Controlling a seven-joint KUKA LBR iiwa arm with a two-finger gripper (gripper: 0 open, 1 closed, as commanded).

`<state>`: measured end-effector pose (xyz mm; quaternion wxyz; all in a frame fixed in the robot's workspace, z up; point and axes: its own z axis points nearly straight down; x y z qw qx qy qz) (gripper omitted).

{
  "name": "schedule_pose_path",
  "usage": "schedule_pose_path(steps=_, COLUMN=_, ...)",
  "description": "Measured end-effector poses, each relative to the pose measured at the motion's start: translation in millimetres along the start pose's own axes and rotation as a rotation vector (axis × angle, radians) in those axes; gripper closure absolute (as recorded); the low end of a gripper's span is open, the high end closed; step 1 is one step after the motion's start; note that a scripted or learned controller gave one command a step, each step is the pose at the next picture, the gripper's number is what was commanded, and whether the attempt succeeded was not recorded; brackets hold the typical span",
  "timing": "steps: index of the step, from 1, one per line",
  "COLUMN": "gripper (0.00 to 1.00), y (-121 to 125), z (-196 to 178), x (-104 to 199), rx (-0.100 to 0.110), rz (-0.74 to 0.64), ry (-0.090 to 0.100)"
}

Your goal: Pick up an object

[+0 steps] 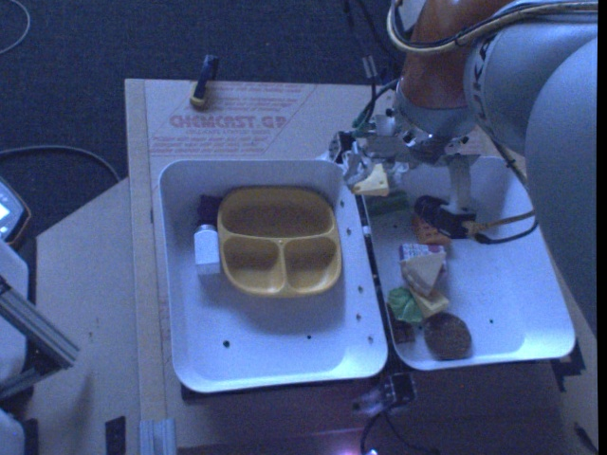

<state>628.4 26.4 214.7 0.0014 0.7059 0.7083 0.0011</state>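
While the claw (363, 166) hangs over the bins' divide, its 2 fingers pinch a yellow wedge (372, 182).

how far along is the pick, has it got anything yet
Looks part done: the gripper hangs over the back left corner of the right bin, and a pale yellow wedge sits at its jaws, apparently lifted, though the grasp itself is hard to confirm. Left: raising it clear. The other items, such as the brown disc, lie in that bin, and the yellow tray in the left bin.
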Motion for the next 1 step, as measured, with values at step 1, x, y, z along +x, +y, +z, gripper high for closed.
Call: schedule_pose_path(steps=1, gripper=1.00, y=-0.9, z=-19.4, x=-3.8, rx=-0.002, rz=0.001, ry=0.000)
